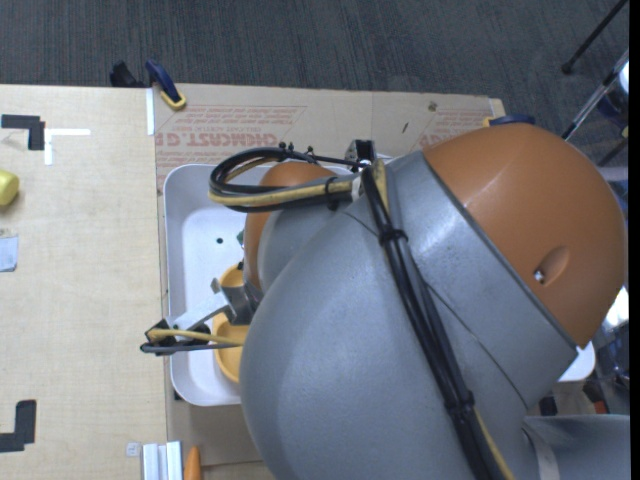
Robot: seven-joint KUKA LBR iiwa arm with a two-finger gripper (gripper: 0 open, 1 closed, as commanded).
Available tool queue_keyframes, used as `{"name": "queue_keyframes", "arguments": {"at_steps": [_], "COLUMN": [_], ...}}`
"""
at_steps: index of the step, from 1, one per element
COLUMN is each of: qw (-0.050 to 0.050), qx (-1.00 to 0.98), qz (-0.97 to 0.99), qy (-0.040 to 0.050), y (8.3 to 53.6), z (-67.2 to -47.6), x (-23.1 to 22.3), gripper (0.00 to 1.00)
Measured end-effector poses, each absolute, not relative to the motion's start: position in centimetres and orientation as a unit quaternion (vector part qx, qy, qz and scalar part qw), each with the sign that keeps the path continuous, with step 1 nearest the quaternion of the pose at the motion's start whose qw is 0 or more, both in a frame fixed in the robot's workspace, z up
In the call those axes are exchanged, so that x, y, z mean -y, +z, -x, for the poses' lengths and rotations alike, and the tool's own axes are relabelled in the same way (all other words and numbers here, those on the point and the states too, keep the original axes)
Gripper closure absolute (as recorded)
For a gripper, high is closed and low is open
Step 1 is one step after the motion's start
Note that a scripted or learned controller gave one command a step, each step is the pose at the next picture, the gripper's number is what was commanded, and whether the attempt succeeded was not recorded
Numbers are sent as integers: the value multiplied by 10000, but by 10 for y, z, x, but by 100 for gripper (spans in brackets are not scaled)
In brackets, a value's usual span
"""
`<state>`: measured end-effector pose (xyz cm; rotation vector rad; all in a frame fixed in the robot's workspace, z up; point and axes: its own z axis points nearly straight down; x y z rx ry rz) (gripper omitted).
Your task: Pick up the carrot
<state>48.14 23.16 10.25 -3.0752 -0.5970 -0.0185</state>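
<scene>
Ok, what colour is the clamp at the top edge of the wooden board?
Blue with a yellow tip, the clamp shows best in the camera view, at the board's top edge.

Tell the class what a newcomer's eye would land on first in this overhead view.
The grey arm with its big orange band covers the picture's right and middle. Under it a white bin peeks out, with an orange object near its front edge. A small yellow item sits far left.
</scene>
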Motion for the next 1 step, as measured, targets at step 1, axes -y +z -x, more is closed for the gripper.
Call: {"name": "queue_keyframes", "arguments": {"at_steps": [1], "qw": [4], "qx": [3959], "qz": [9183], "qy": [-46], "y": [101], "z": [-481], "x": [-229], "gripper": [100]}}
